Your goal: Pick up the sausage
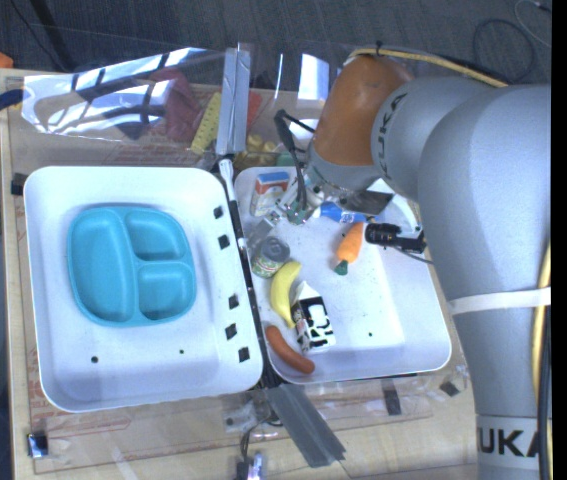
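The fingers [298,206] hang at the far end of the right bin [403,313], low over a clutter of small packets, and whether they are spread or pinched I cannot tell. Above them rises the orange band [355,108], then the smooth grey arm [473,188], which covers the bin's right side. Just beside the fingers lies a carrot [348,246], orange with a green tip. Nearer the front are a round tin [269,259], a curved yellow banana [283,290] and a black-and-white box [312,324]. The sausage [289,350], glossy reddish-brown, lies at the near left corner, touching the banana's end and well apart from the fingers. The left bin [53,338] holds a blue plastic tray [133,264] with three compartments. Both bins are shallow, white and round-cornered, on a pale wooden bench [163,430]; clear plastic sheeting [113,93] crumples at its far side, over dark carpet [213,8].
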You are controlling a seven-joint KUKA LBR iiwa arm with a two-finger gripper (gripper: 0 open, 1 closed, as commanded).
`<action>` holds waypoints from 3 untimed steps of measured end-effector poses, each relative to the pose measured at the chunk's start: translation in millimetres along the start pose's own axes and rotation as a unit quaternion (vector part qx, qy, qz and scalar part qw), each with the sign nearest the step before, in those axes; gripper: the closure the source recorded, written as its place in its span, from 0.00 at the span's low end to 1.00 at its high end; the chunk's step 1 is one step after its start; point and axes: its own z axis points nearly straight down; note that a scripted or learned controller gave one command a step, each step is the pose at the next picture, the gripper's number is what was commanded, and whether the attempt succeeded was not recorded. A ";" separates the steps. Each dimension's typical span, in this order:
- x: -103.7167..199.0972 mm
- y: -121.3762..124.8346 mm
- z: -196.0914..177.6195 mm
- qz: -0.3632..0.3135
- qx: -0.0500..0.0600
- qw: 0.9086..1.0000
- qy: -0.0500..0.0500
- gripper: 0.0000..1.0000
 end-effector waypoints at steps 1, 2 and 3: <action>-51.4 -43.2 2.3 0.054 -0.013 0.998 -0.004 0.00; -7.2 -0.9 2.1 0.025 -0.009 1.000 -0.003 0.00; 5.6 5.6 -5.2 -0.109 -0.008 0.994 -0.020 0.00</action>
